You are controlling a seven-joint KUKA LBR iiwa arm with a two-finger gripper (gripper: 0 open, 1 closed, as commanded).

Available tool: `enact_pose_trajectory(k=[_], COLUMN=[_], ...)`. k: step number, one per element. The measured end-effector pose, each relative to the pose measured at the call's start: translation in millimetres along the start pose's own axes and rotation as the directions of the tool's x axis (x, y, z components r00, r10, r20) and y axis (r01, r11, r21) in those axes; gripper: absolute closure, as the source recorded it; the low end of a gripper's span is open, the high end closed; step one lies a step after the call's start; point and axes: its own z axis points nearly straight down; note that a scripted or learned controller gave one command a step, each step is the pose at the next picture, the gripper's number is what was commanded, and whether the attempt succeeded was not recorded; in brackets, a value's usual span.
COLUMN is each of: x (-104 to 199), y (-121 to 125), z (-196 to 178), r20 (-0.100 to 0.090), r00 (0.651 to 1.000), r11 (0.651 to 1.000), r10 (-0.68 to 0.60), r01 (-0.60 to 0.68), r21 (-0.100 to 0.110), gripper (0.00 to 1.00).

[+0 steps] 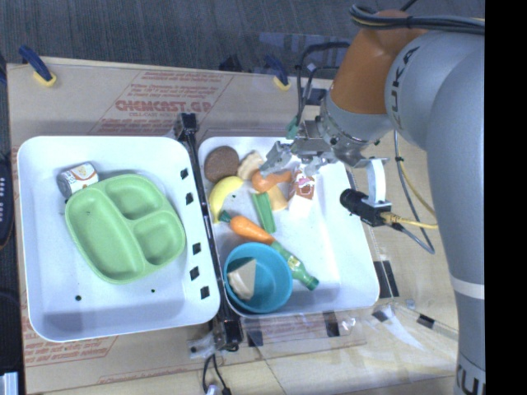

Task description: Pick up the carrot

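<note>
Carrot (250,228) lies flat on the floor of the right bin (346,257), near the bin's middle, its pointed end toward 4 o'clock and its green stub toward 10 o'clock. A banana (222,194) sits just beside it at 11 o'clock, a green stick-shaped piece (264,211) touches or nearly touches it at 1 o'clock, and the blue bowl (258,278) is close at 6 o'clock.

By the look of it, the pick has not been made. The tool (284,161) hangs over the 12 o'clock end of the same bin, apart from the carrot, above a different orange item (272,180) that lies beside a pale, cream-coloured piece (249,165) and a brown round one (221,164). Whether its fingers are spread or closed I cannot tell; the metal parts blur into the clutter below, and nothing is plainly seen between them.

What is left, I judge, is nearly everything: bringing the tool toward 7 o'clock over the carrot, descending, closing and lifting. The left bin (37,245) carries a green divided plate (125,227) and a small carton (78,176), well apart from the work.
</note>
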Motion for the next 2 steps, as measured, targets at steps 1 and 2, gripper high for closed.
enact_pose_trajectory(k=[1, 2], x=[16.7, 12.2], y=[4.3, -40.2], z=[125.1, 137.4], r20=[0.002, 0.001], r00=[0.999, 0.999], r11=[0.999, 0.999], r10=[0.053, 0.035], r01=[-0.053, -0.035], r21=[-0.003, 0.004], gripper=[0.00, 0.00])
